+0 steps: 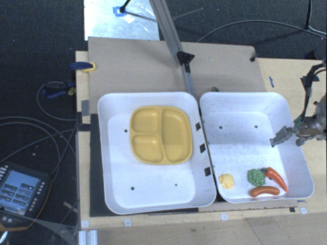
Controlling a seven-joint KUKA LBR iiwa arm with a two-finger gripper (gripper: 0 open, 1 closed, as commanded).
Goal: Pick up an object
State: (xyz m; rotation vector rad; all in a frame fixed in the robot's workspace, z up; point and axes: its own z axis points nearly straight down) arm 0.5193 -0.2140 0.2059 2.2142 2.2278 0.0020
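Nearest the camera, along the front wall of the right bin [240, 106], lie four small items: a pale yellow lump [226, 180] at the front left corner, a green broccoli-like piece [256, 176] to its right, an orange carrot [276, 178] leaning against the broccoli's right side, and a reddish-brown sausage [264, 191] just in front of both, close to the bin's rim. None of these is touched by the arm. Farther back, at the right wall of the same bin, the gripper [287, 135] projects inward from the right edge of the view; a grey finger [280, 136] points toward the bin floor, well apart from the four items, and whether the gripper is open or closed cannot be told at this resolution. In the left bin [153, 198] a yellow divided plate [161, 135] with three compartments rests toward the back. Beyond both bins, a grey metal pole [171, 29] slants across a brown board [219, 68].
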